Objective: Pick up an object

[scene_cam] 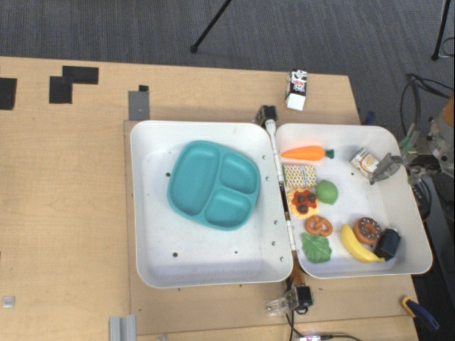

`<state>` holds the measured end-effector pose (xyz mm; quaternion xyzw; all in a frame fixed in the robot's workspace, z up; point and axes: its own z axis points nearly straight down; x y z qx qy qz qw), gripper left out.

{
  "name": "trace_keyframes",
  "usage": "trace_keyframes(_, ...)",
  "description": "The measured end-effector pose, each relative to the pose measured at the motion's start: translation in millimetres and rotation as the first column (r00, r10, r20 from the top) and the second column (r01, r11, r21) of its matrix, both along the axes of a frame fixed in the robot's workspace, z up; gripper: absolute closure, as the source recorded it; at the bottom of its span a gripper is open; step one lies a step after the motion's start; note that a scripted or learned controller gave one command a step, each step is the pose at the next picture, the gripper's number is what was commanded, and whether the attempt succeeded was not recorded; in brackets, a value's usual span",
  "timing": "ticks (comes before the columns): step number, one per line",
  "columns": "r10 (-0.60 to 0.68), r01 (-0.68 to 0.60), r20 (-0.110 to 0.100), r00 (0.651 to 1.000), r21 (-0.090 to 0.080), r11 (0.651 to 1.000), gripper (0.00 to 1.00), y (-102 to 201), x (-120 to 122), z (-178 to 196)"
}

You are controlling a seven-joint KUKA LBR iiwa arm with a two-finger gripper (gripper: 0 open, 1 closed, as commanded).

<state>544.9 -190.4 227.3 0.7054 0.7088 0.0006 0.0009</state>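
Where carpet lies grey, tan bench (64,190).

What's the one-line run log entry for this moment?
gripper: over right bin, upper right | nearest: small white packet | held: nothing visible | teal divided plate: left bin

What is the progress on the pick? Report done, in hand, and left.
Done: nothing lifted; the carrot, banana, donut and pretzel all lie in the right bin. In hand: the gripper sits low at that bin's upper right, beside a small packet. Left: close on an item and raise it.
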Motion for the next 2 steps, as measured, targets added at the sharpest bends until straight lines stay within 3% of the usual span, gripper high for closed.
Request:
trace_keyframes(1, 0.001, -0.001, -0.003, 1.000, 0.001, 1.000, 0.00, -14, 80, -103)
trace_keyframes(2, 0.005, -0.005, 0.002, 1.000, 0.001, 1.000, 0.00, -14, 94, -142)
